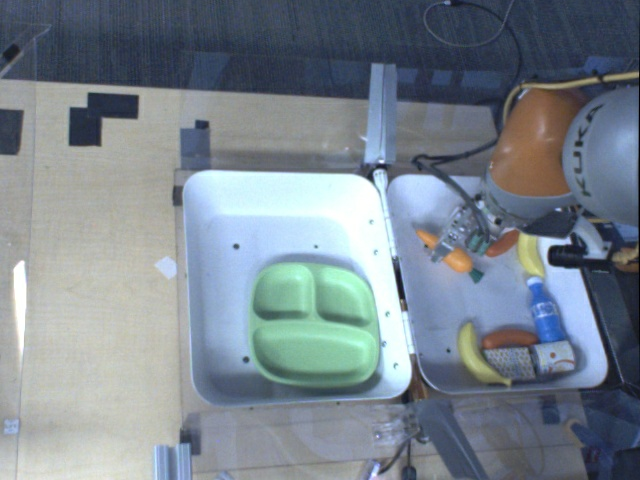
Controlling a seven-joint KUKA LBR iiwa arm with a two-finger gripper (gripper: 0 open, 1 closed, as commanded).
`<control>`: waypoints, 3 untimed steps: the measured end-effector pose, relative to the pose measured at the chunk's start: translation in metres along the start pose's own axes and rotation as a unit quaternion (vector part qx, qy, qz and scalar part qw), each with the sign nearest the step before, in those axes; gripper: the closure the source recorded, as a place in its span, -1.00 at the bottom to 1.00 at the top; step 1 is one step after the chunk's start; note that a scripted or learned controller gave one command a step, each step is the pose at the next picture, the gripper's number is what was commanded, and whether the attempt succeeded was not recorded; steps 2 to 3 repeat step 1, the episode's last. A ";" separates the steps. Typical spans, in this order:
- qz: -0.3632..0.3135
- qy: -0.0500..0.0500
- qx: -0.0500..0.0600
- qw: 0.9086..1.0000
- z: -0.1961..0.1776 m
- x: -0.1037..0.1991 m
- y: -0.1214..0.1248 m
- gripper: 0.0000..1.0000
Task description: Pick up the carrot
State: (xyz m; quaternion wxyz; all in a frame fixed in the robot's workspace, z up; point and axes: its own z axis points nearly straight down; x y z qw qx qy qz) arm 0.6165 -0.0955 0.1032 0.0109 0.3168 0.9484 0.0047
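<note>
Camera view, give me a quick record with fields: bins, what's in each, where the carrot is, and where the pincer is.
left bin: green divided plate
right bin: carrot, two bananas, blue bottle, other small items
carrot: upper part of right bin, lying on the floor
pincer: low over the carrot, at its upper right
banana: near front edge
second banana: by the arm

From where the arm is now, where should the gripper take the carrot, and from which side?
Likely across the carrot's thick orange middle, coming straight down from above. It lies flat on the floor of the right bin, small and tapered, so its ends give little to pinch. The gripper hangs right over it, and a red piece lies close on its right, so close the fingers across its short width.
</note>
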 end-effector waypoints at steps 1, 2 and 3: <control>-0.051 0.006 0.004 0.999 -0.085 0.085 0.013 1.00; -0.051 0.006 0.004 0.999 -0.085 0.085 0.013 1.00; -0.051 0.006 0.004 0.999 -0.085 0.085 0.013 1.00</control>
